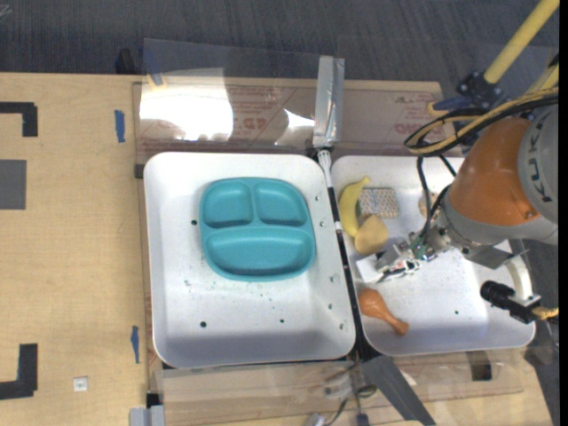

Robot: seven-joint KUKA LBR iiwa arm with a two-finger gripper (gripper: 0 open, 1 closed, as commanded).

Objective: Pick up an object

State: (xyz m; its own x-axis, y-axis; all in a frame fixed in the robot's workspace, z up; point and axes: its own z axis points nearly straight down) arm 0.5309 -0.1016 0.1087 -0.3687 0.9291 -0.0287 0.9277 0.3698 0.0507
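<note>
1. Nearest the camera, just below the divider between the two bins: bare wooden table edge and some grey framing.
2. Right of the divider, near the front of the right bin: an orange drumstick-shaped toy, lying flat on the bin floor, apart from everything else.
3. Left of the divider, in the left bin: a teal compartment plate, sitting level, nothing on it.
4. Right of the divider, mid-bin: the pincer, reached down low beside a pale yellow lump; looked close to that lump, contact not resolvable. Could not tell how far apart the pincer's tips stood, nor whether anything sat between them, the wrist clutter and wires hiding that.
5. Hard against the divider, further back: a yellow banana, curved along the bin wall, touching the pale lump at its lower end.
6. Just right of the banana: a small speckled sponge-like pad, flat.
7. Beyond the divider's far end: a clear plastic sheet over cardboard, then dark floor.
8. Progress, judged: approach made, descent seemingly done; no object seen lifted. Left to do: a secure closing on one item, probably the pale lump, then raising it clear of the bin.
</note>
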